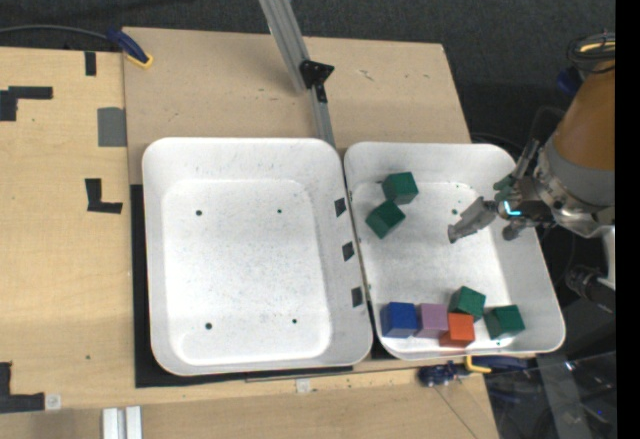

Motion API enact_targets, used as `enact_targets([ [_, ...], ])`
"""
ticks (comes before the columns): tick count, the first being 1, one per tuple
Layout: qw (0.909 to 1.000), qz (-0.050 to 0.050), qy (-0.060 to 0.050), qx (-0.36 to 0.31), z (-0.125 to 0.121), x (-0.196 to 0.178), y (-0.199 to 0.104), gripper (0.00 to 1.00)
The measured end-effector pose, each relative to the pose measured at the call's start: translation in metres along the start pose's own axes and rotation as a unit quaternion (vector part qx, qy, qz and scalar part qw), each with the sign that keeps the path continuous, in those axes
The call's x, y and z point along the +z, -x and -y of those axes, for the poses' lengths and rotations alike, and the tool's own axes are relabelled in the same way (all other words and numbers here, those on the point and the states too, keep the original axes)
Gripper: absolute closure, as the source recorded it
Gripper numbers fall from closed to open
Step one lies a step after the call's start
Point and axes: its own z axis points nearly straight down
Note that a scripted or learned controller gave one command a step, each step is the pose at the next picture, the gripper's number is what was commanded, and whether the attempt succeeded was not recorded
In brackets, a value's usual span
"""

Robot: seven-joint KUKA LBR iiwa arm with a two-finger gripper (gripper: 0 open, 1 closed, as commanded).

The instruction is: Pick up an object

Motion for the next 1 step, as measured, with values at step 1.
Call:
enact_targets([
  [1, 1.0000, 0.000, 0.000, 0.000, -0.0002, -0.0004, 0.0002, 0.00],
])
